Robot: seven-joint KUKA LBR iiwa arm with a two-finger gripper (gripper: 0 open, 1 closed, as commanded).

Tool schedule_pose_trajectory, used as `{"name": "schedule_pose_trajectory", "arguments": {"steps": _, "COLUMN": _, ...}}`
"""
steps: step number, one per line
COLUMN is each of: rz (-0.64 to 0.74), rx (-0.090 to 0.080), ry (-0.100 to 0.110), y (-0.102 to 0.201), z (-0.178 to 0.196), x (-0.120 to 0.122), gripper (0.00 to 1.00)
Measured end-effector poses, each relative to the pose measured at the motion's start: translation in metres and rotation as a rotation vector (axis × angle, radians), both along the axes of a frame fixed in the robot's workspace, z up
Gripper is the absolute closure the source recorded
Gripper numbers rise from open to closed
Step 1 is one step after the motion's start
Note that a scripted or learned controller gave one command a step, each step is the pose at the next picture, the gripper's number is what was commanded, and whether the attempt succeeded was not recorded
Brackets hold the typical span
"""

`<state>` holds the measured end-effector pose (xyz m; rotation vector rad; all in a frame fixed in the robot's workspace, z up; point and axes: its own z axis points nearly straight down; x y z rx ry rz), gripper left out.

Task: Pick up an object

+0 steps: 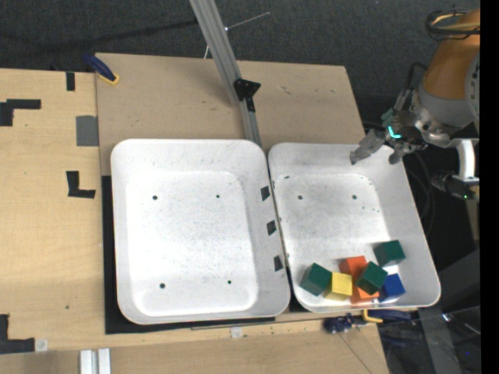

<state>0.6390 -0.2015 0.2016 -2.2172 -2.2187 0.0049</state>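
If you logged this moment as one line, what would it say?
arm: at right bin's far right corner | pincer: above bin rim, holding nothing | blocks: clustered in right bin near corner | left bin: beside it

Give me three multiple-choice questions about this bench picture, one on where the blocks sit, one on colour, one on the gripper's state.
1. Where are the blocks?
A. left bin
B. right bin's near corner
C. on the bench

2. What colour is the block between the near green block and the orange ones?
A. yellow
B. purple
C. white

3. What is the gripper doing?
A. holding a block
B. pressing among the blocks
C. holding nothing, at the right bin's far edge

Answers: 1 B, they cluster in the right bin. 2 A, the yellow block sits there. 3 C, nothing is between its fingers.
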Motion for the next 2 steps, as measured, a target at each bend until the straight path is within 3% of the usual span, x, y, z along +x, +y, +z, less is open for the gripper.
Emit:
{"name": "schedule_pose_trajectory", "arguments": {"steps": 1, "rz": 0.001, "rx": -0.003, "ry": -0.004, "y": 0.0, "z": 0.003, "x": 0.001, "gripper": 0.0}}
{"name": "schedule_pose_trajectory", "arguments": {"steps": 2, "rz": 0.001, "rx": -0.001, "ry": 0.002, "y": 0.004, "z": -0.062, "x": -0.001, "gripper": 0.0}}
